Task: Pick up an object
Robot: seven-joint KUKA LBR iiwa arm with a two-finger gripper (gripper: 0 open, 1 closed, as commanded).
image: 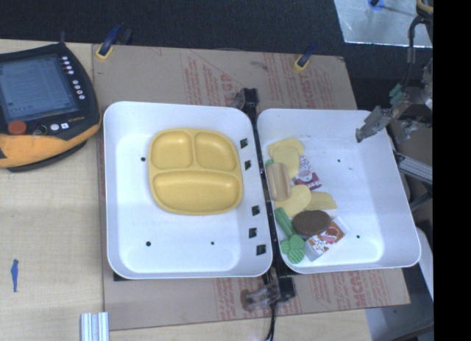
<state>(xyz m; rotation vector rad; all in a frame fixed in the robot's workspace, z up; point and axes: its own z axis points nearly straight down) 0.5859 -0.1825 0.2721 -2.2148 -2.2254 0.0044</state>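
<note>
Several toy food items lie along the left side of the right bin [368,207]: a yellow piece [284,151], a tan stick [278,180], a red and white packet [308,178], a brown oval [311,222], a green piece [292,247] and another small packet [324,240]. My gripper [371,126] hangs at the right bin's far right corner, over its rim and well away from the pile. Nothing is visibly held in it.
A yellow divided plate [196,171] lies in the left bin [125,244]. A teach pendant [40,100] rests on the bench at the far left. Clamps [250,98] join the bins at the middle seam. The right bin's right half is bare white floor.
</note>
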